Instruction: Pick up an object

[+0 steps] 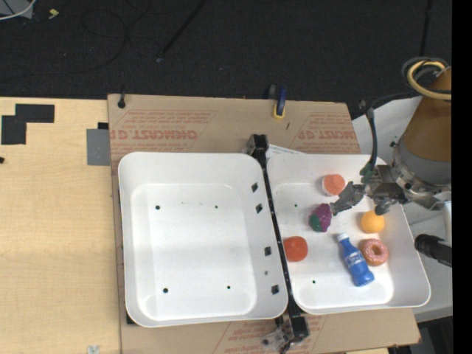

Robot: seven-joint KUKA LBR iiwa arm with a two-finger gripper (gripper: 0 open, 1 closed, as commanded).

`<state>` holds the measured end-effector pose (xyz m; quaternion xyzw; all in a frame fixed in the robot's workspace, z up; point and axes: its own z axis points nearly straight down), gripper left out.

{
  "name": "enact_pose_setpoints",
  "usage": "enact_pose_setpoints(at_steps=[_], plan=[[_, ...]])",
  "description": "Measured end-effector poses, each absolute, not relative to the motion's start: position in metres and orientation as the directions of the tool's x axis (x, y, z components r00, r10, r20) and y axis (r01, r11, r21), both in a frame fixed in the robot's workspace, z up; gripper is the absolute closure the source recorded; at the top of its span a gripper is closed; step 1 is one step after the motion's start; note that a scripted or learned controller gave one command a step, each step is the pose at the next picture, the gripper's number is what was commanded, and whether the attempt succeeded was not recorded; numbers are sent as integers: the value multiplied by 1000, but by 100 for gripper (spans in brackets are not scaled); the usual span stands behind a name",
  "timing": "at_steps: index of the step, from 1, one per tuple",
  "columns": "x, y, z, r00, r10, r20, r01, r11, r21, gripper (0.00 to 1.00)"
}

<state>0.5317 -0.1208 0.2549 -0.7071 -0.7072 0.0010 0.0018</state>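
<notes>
The right bin [402, 290] holds several small objects. A salmon round piece [333, 184] lies near its back, a purple and green fruit [320, 217] sits left of centre, and a red-orange piece [296, 248] rests by the divider. A blue bottle [355, 260] lies beside a pink ring [376, 251], with an orange ball [372, 223] just behind them. My gripper [365, 204] hangs over the right bin, just above the orange ball and right of the purple fruit. Its fingers stand spread, with nothing between them.
The left bin [192, 238] lies beside the right one, split from it by a black clamped divider [269, 220]. The arm's orange band [431, 124] and cables come in from the right. A dark fitting [435, 248] sits by the right bin's rim.
</notes>
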Motion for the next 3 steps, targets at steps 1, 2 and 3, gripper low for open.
enact_pose_setpoints(at_steps=[1,2,3], plan=[[585,-92,117,-3,1000,0,1000,3,-1,0],[582,-95,131,5,1000,1,1000,-5,-6,100],[646,-64,190,-3,1000,0,1000,3,2,100]])
